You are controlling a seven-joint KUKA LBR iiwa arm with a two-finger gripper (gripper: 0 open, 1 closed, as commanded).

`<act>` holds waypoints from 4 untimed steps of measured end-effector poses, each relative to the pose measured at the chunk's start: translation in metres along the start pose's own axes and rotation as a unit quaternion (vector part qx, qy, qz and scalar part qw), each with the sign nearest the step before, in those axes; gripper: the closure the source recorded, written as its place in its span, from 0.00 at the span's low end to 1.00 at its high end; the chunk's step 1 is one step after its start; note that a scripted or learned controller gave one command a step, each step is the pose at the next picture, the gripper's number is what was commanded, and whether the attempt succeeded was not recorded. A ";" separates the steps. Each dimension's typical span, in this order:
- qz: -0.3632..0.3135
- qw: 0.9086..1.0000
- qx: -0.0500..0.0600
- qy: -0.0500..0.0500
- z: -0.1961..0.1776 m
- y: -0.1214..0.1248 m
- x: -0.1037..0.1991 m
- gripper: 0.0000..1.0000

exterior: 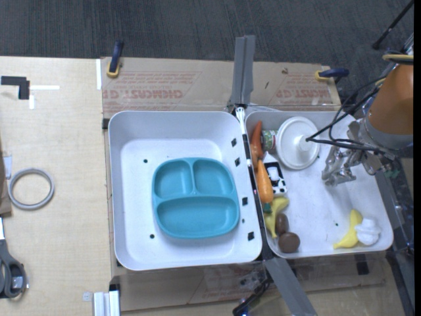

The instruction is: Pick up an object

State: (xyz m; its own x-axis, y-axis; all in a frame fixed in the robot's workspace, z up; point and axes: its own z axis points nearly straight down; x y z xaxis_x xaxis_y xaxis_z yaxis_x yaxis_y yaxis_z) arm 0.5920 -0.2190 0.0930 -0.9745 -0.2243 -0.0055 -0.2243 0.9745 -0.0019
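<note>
Camera view puts my gripper (340,170) low over the right bin (385,206), near its far right side. Its metal fingers (332,170) blur together against the white floor, so I cannot tell whether they are spread or pressed together, and I see nothing between them.

My worry is a grab at nothing: the floor under the fingers looks bare, and a close there would catch only air or scrape plastic. The white lid (297,143) sits just to the camera's left of the fingers, domed and smooth, so I judge it would slip out of a pinch on its rim. Cables trailing off the wrist could also drag across it.

Candidates lie apart from the fingers. The banana (348,237) and a white lump (368,229) rest near the bin's front right corner. Along the divider lie a carrot (264,181), a die (279,184) and two brown balls (285,233), crowded enough that a descent there could nudge neighbours. The left bin (125,176) holds a blue tray (195,198).
</note>
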 end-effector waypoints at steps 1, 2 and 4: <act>0.000 1.000 0.000 0.000 0.000 0.000 0.000 0.00; -0.014 1.000 -0.001 0.001 0.000 0.030 0.062 0.00; -0.003 1.000 0.000 0.001 0.000 0.044 0.001 0.00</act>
State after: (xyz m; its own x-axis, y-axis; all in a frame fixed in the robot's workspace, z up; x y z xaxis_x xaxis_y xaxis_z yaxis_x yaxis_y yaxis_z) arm 0.5812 -0.1761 0.0929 -0.9731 -0.2302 -0.0038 -0.2302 0.9731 -0.0011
